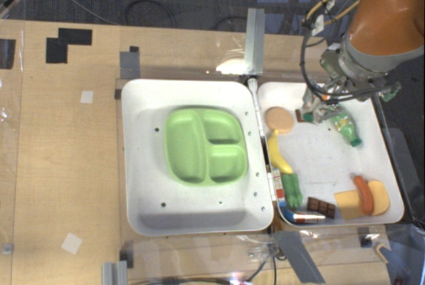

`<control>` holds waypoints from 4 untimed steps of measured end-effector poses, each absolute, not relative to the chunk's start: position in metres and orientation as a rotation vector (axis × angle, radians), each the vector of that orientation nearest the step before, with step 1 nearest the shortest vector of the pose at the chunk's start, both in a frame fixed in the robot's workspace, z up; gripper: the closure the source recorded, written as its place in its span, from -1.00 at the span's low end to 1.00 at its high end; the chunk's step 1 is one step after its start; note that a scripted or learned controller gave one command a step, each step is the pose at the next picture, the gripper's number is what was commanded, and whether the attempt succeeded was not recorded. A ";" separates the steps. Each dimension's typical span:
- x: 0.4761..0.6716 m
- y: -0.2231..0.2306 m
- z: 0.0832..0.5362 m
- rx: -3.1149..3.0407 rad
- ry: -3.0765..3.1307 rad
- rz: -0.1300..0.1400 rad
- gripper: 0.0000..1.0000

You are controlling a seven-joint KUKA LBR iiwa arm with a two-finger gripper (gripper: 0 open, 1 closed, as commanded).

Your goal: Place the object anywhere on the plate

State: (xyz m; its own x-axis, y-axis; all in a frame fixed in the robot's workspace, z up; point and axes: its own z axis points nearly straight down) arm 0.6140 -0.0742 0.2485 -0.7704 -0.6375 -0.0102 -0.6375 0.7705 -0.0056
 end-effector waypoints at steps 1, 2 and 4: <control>0.582 0.026 0.185 -1.150 2.918 0.008 1.00; 0.606 0.113 0.186 -1.459 2.771 0.003 1.00; 0.638 0.168 0.118 -1.596 2.672 0.010 -1.00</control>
